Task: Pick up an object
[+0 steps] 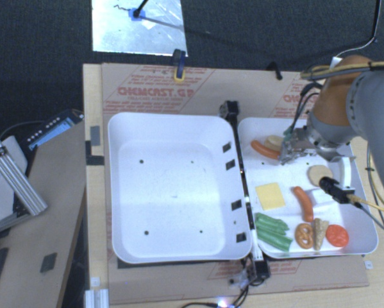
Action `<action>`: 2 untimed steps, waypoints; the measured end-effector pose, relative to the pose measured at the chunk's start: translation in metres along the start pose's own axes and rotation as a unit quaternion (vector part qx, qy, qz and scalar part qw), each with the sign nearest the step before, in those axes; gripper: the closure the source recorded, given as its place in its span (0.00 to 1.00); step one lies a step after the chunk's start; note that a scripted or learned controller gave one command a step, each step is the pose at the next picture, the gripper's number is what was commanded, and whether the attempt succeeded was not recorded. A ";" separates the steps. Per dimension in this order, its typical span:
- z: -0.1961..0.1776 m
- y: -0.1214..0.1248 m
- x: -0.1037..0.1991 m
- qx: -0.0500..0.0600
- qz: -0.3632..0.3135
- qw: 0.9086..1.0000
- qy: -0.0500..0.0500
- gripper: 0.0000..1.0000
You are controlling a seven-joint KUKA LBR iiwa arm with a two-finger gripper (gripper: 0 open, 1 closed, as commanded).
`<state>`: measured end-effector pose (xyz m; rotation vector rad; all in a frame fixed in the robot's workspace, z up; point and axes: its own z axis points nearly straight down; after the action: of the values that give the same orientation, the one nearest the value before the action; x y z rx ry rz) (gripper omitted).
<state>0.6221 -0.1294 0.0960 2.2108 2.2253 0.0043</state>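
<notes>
Arm: grey with an orange band, reaching in from the right over the right bin (365, 239).
Gripper (286, 153): low over the right bin's upper left part, just beside the sausage; I cannot tell how it is set, and nothing can be seen held in it.
Sausage (265, 148): orange-red, lying at the right bin's top left, its right end meeting a pale round piece (274, 141) next to the gripper.
Cheese (270, 196): flat yellow square near the right bin's middle.
Hot dog (304, 203): red, right of the cheese, lying lengthwise.
Cookie (318, 174): tan disc above the hot dog, beside the arm's black fitting.
Beans (272, 230): green pods at the lower left of the right bin.
Pretzel (304, 235): brown, right of the beans.
Tomato (336, 235): red, at the lower right.
Left bin (118, 191): white, 4 small dark dots on its floor.
Board (198, 85): brown sheet under the 2 bins, red print reading "CHEMCAST GP", mirrored.
</notes>
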 end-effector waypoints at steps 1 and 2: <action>0.000 0.000 0.000 0.001 0.000 1.000 0.000 0.00; -0.011 0.001 0.000 -0.001 -0.002 1.000 0.000 1.00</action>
<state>0.6229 -0.1294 0.1065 2.2053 2.2274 0.0060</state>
